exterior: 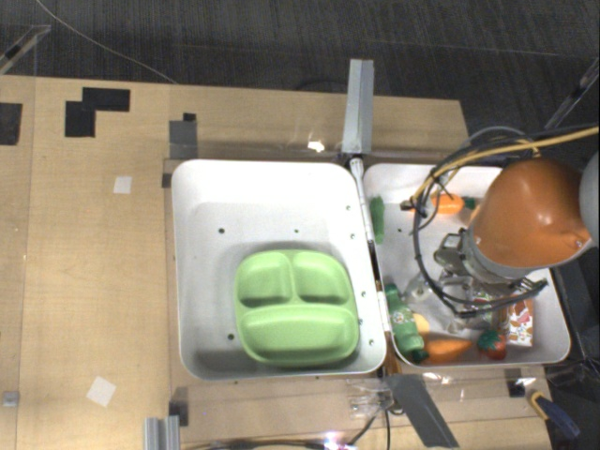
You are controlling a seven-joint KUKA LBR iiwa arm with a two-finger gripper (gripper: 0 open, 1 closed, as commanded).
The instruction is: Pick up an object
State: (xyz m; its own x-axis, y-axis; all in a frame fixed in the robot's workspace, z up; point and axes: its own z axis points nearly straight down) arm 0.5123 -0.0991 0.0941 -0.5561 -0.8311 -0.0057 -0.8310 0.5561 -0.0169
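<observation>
Gripper sits low in the right bin, under the arm's orange band; I cannot tell its state. Candidate objects lie along that bin's near wall: a green bottle, an orange carrot, a red piece. The left bin holds a green divided tray, well apart, so I judge the pick targets the clutter.

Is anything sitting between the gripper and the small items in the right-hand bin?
I cannot tell. The arm's orange band and grey wrist hang over the right white bin, covering the gripper. The orange carrot-shaped toy, green bottle and red-and-white packet lie around the wrist, with nothing on top.
</observation>
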